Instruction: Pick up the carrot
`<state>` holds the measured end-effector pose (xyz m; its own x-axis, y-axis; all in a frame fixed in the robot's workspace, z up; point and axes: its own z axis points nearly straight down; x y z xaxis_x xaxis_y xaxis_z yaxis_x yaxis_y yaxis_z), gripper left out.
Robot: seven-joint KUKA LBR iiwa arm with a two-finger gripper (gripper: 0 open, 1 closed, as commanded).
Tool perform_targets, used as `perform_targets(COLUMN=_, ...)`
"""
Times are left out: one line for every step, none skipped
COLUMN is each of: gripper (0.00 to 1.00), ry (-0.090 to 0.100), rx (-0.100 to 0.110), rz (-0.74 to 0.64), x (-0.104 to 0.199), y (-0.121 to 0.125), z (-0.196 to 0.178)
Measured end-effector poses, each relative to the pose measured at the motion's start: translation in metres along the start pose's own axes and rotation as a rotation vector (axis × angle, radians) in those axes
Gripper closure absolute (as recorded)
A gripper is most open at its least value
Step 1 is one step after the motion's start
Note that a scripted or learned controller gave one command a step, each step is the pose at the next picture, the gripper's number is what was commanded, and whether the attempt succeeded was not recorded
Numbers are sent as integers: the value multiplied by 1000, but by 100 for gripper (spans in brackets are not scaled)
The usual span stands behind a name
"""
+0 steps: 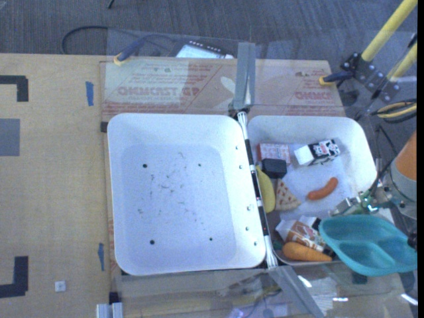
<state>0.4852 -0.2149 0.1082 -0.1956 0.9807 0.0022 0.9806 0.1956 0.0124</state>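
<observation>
At the right bin's (358, 134) front edge lies the tapered, smooth carrot (306, 252), beside a teal scoop (368, 244); gripper (361, 204) state unclear.

At the right edge you see the arm (409, 167): grey body, an orange band, dark cabling near the wrist.

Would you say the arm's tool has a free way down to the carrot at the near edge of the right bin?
Probably yes, though it is tight. The carrot lies uncovered on top, but a teal dish sits right beside its thick end, a small packet touches it behind, and the right bin's near wall crowds it. The tool is close by.
</observation>
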Motion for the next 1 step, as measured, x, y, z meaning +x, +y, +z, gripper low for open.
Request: perform_targets(gripper=0, ry=2, rx=5, rz=-79, x=-2, y=-2, z=0)
